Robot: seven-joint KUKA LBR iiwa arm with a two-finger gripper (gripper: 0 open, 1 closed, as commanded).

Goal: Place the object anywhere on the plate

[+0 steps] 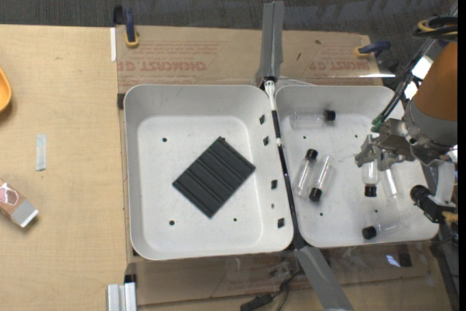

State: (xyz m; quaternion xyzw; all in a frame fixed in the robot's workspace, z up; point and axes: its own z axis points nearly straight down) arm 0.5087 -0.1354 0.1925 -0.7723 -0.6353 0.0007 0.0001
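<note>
the clear plastic vial with a black cap (380, 227) lies nearest, in the right white bin (342, 239). more capped vials (314, 175) are scattered there, one (370, 177) directly under the gripper (373, 156); whether it is pinched cannot be told. left of that bin, the dark ribbed rectangular plate (214, 176) is laid flat in the left white bin (138, 178), presumably to receive a vial.

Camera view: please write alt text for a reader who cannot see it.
The gripper hangs over clear vials with black caps in the right bin. The left bin holds a dark ridged plate, lying flat.
</note>
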